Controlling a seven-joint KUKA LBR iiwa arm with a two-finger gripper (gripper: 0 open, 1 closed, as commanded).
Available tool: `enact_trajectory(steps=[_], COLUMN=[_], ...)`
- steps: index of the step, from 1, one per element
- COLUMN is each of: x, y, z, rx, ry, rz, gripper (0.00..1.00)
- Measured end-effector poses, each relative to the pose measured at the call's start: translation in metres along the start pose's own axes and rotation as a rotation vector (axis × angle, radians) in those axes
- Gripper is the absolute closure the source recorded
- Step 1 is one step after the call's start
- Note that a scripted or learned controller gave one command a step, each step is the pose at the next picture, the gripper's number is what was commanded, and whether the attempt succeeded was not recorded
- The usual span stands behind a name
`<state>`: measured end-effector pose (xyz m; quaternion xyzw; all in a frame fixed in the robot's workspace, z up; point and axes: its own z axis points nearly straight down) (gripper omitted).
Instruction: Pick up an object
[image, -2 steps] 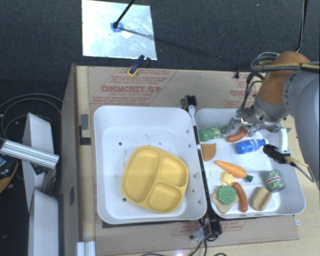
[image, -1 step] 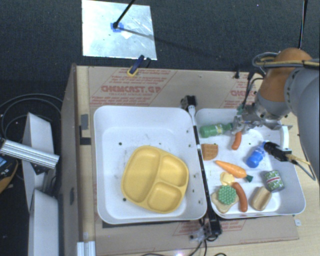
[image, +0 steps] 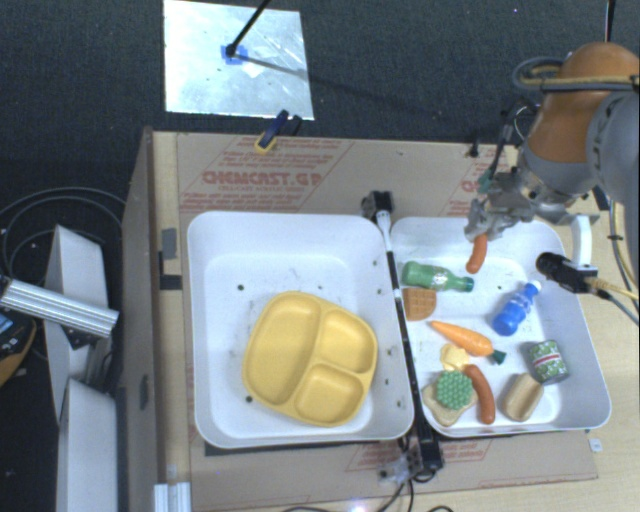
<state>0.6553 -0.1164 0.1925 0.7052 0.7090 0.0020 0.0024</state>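
Note:
My gripper (image: 489, 226) hangs over the far end of the right bin (image: 436, 243), fingers pointing down. A small orange-red sausage (image: 477, 254) dangles upright from its fingertips, which are shut on the sausage's top end. Below it in the same bin lie a green bottle (image: 437, 277), a blue bottle (image: 514, 309), a carrot (image: 463, 338), a brown cracker (image: 420, 302), a second sausage (image: 483, 393), a green broccoli piece (image: 454, 388), a small can (image: 548, 361) and a bread roll (image: 520, 397).
The left bin (image: 270, 250) holds a yellow divided plate (image: 310, 357). The arm's orange band (image: 598, 62) and grey links sit at the upper right. A black connector (image: 558, 268) pokes over the right bin's rim. Cables and a metal bracket lie off the bench to the left.

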Motion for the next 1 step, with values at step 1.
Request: enact_trajectory(steps=[1], x=[0.0462], y=[-0.0497], z=[-0.0192], rx=[0.003], ry=[0.001], rz=[0.0], gripper=[1.0])
